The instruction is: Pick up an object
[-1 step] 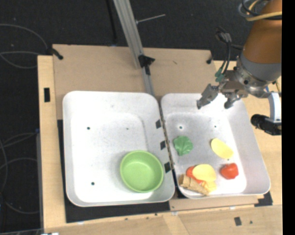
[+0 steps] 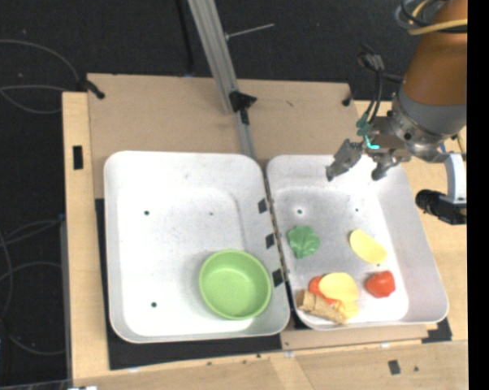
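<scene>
Above the far edge of the right bin hangs the pincer, its two fingers spread wide apart with nothing between them. Lower in this bin lie a green lump, a yellow piece, a red piece and a yellow and tan heap. A green bowl sits in the left bin.

Left bin: I saw a bowl near its front right corner | Right bin: broccoli piece by the left wall; lemon-like piece right of it; tomato-like piece in front; heaped food pieces at front | Gripper over right bin's back edge
</scene>
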Action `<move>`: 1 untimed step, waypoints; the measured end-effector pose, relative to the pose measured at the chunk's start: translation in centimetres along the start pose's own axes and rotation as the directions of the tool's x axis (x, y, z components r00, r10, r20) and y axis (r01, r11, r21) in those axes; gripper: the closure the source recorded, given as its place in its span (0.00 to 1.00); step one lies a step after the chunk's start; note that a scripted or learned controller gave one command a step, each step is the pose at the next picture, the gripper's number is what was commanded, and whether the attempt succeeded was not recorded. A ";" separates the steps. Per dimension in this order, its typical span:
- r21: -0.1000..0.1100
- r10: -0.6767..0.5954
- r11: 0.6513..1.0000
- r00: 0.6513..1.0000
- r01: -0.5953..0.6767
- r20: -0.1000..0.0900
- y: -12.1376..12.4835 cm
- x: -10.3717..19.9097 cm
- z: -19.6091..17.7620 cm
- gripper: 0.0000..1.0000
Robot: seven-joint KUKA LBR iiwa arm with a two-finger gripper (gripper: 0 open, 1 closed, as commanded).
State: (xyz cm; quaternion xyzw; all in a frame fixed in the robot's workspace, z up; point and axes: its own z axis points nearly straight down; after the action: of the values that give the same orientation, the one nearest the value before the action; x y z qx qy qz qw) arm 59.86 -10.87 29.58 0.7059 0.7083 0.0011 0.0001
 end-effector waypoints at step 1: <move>0.005 0.006 1.000 1.000 -0.006 0.005 0.9 -0.3 5.5 0.00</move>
State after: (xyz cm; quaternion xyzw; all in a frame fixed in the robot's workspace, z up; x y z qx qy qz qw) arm 60.82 -11.19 24.09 0.7080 0.7062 -0.0024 -0.0001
